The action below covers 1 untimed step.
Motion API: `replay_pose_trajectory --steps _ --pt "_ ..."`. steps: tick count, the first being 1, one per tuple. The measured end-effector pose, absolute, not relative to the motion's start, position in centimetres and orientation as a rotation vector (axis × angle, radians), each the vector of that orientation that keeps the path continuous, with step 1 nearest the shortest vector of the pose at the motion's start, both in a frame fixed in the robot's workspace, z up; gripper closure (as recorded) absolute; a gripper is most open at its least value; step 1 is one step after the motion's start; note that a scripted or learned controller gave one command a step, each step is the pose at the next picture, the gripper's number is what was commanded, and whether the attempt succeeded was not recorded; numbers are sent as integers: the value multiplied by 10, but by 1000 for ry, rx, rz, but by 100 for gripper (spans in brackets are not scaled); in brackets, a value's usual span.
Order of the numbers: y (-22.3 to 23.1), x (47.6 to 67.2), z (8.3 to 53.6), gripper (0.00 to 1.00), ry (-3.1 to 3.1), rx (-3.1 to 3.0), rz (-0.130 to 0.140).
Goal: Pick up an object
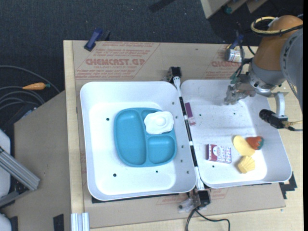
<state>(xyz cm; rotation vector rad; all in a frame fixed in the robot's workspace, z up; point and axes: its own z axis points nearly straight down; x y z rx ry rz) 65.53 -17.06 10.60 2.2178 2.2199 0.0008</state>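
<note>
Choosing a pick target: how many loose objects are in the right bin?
4: a purple piece by the left wall, a red-and-white carton, a yellow-and-red fruit beside it, and a yellow chunk near the front. None look hidden.

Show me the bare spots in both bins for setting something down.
Left bin: a bare band around the blue tray, widest along its front. Right bin: open middle floor between the hand and the small carton. Crowded at the front right by yellow pieces.
</note>
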Motion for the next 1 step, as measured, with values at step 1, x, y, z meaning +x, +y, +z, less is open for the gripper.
replay_pose_trajectory --steps 1 --pt "-171 655 106 0 2220 2218 0"
